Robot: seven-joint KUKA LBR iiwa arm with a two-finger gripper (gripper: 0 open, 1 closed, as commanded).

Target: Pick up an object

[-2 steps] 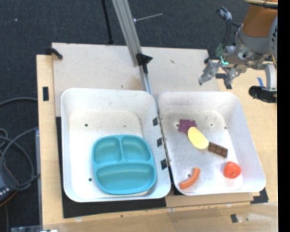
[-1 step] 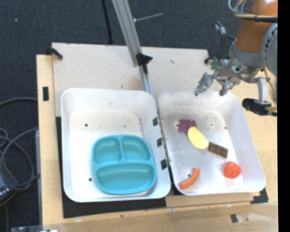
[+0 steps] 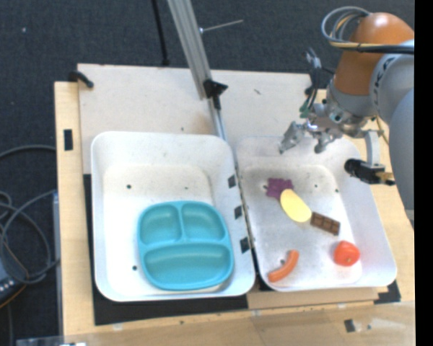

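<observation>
My gripper (image 3: 303, 143) hangs over the far edge of the right bin (image 3: 368, 215), open, with nothing between its fingers. Below it in that bin lie a purple piece (image 3: 276, 187), a yellow oval piece (image 3: 296, 207) touching it, and a brown bar (image 3: 325, 224) just right of the yellow one. A red round item (image 3: 346, 253) sits near the bin's front right. An orange sausage-shaped item (image 3: 283, 265) lies at the front. All of these are apart from the gripper.
A blue divided plate (image 3: 184, 245) lies in the left bin (image 3: 115, 164). A slanted aluminium pole (image 3: 191, 42) rises at the back between the bins. The arm's orange band (image 3: 372, 42) stands at the upper right.
</observation>
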